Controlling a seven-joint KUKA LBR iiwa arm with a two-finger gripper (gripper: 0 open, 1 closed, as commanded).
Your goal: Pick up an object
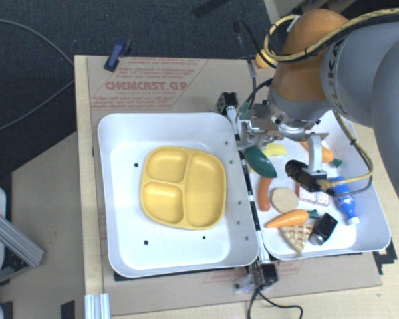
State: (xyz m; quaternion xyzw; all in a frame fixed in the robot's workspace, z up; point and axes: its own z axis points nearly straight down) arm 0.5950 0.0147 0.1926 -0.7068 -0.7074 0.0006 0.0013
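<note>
The likeliest target, a dark green piece [260, 160], lies at the left edge of the right bin [376, 228], touching the wall shared with the left bin [113, 178]. The gripper [279, 130] sits just beyond it on the far side; whether the jaws are spread or pressed together I cannot tell, as the wrist covers them. That wall could block one side of a grasp. A sausage [264, 193], a carrot [287, 218] and a pale disc [280, 198] crowd close on the near side, so a descent could nudge neighbours or pinch two. The yellow tray [183, 187] sits well apart on the left.
</note>
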